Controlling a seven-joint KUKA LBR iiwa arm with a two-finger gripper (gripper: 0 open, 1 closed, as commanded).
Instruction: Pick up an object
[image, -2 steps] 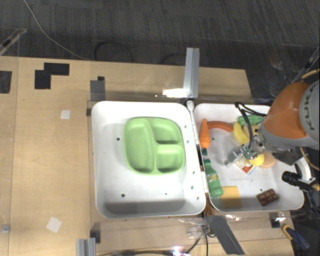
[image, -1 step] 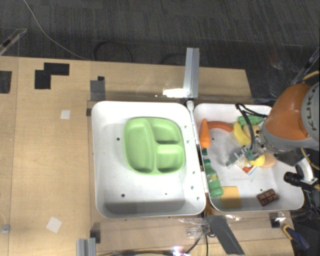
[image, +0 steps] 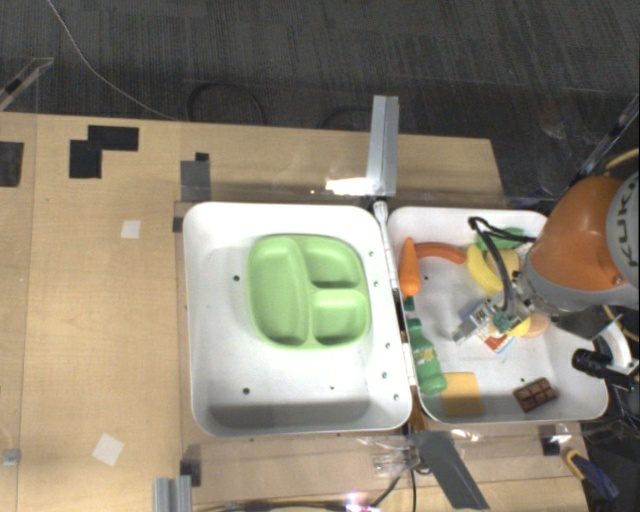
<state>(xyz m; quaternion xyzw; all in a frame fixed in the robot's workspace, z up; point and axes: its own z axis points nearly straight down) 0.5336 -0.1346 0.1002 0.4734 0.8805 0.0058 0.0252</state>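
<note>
Clutter sits right of centre: past the green tray in your left bin, the gripper hangs low over toys in the right bin, seemingly for a grab; its grip state is unreadable.

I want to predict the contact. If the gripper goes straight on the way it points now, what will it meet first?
The gripper points down-left into the right bin. It would probably first meet the small white and orange object under it; depth is unclear.
</note>
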